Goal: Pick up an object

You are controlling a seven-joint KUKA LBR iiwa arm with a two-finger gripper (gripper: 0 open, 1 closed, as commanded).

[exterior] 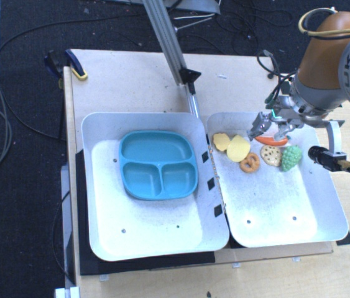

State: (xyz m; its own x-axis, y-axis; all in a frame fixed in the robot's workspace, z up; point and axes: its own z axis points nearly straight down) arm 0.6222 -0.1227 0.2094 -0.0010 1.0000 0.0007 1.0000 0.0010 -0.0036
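In the right bin (299, 222) a cluster of toy foods lies near the back: two yellow pieces (232, 146), a brown pretzel ring (249, 163), a round cracker (270, 155), a green broccoli (291, 157) and a red-orange piece (271, 140). My gripper (267, 125) hangs just above the back of this cluster, over the red-orange piece, and I see nothing held between its fingers. The grey arm with its orange band (330, 48) comes in from the upper right.
The left bin (100, 228) holds a blue three-compartment tray (159, 165). A slanted metal pole (165, 33) rises from behind the bins' join. A black fitting (325, 156) sticks out at the right bin's edge. Cables lie on the dark floor.
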